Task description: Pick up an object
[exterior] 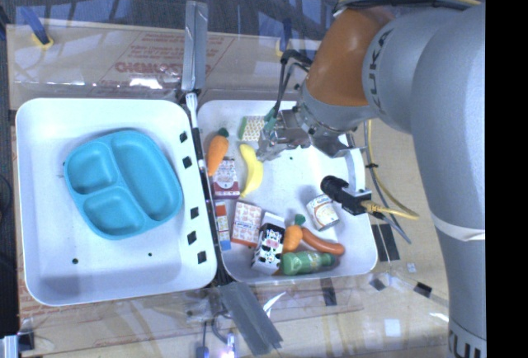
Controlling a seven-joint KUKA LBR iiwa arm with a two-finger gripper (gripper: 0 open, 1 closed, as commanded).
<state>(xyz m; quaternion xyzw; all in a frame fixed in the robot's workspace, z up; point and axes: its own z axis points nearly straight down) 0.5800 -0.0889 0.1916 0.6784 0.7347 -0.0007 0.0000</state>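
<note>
My gripper (275, 140) hangs over the far part of the right bin (363, 261), just right of a yellow banana (252, 170) and beside a small green-and-white packet (251, 127). I see nothing held in it. A carrot (216, 153) lies along the bin's left wall, with a small red-and-white carton (226, 179) below it. Toward the near edge lie a flat snack box (246, 223), a cow-patterned carton (269, 246), a green bottle (306, 263), an orange sausage (320, 245) and a small can (322, 212).
The left bin (49, 266) holds a blue divided plate (124, 181). A metal divider (195, 43) runs between the two bins. The arm's grey body and orange band (346, 59) overhang the right bin's far right corner.
</note>
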